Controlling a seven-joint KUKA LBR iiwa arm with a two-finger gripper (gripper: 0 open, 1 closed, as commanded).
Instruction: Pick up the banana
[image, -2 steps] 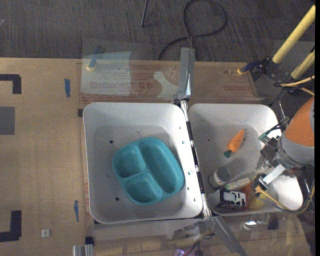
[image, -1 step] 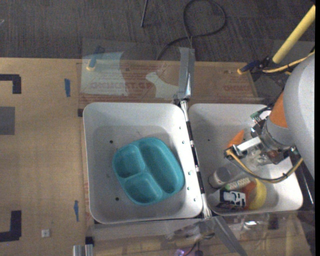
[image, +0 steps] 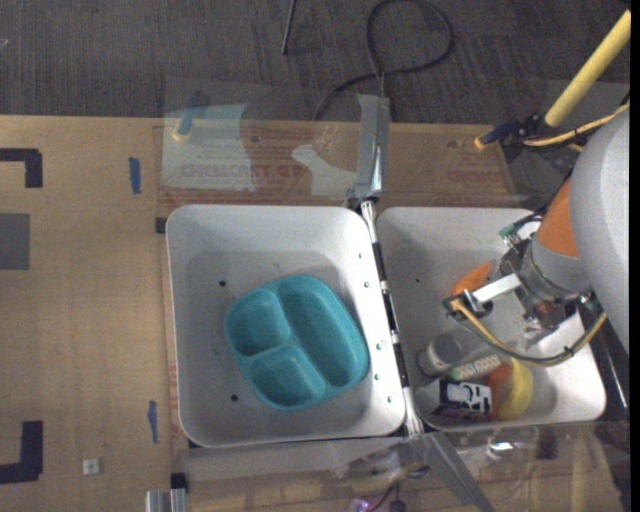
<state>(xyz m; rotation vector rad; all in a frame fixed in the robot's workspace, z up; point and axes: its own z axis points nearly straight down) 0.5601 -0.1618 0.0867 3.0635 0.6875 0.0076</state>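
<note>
The banana shows as a yellow curved shape at the near right of the right bin, partly tucked against other items. My gripper hangs over the right side of that bin, above and slightly behind the banana. The wrist hides it from above, and I see nothing held in it.
Left of the banana lie an orange-red item, a black-and-white packet and a grey can. An orange thing sits mid-bin. The left bin holds a teal divided plate.
</note>
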